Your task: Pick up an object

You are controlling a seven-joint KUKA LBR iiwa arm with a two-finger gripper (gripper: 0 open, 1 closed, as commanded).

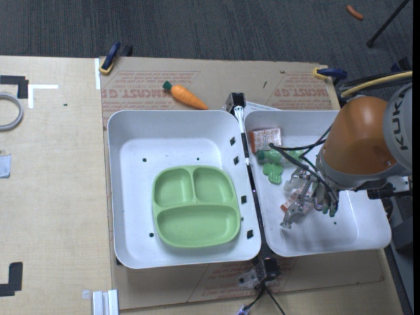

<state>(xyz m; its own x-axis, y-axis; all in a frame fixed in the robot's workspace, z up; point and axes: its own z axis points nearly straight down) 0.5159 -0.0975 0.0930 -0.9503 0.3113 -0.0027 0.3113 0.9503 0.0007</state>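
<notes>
inside, the left bin (pixel 125 176) holds a green tray (pixel 195 206); right bin (pixel 367 235) holds the gripper (pixel 298 209), its state unclear

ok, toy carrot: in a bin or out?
Out. The toy carrot lies on the brown cardboard beyond the left bin, clear of its far rim and touching neither bin.

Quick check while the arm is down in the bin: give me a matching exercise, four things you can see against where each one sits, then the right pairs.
Things:
1. green divided plate
2. toy carrot
3. gripper
4. blue clamp

Places:
A. on the cardboard behind the bins
B. low inside the right bin
C. at the cardboard's far left corner
D. in the left bin

Pairs: 1-D, 2-A, 3-B, 4-C
</notes>
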